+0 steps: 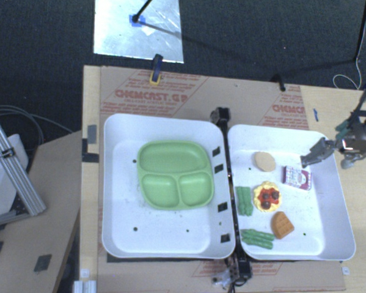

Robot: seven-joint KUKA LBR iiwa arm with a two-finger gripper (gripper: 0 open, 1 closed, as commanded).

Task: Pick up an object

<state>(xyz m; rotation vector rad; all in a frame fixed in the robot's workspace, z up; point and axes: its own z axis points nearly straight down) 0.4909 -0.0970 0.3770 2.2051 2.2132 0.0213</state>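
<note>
**Gripper poised over the right bin**

Two white bins are set side by side on the bench. The left bin point(114, 231) is occupied by a green divided plate point(174, 175). In the right bin point(331, 236) several small items are scattered: two green bean pods point(245, 200) point(257, 238), a red-topped tart point(267, 197), a brown wedge point(282, 224), a purple packet point(296, 177) and a tan round cookie point(265, 161). The gripper point(312, 154) is seen at the bin's upper right, just above the packet; nothing is seen between its fingers, and whether they are parted cannot be told.
</note>
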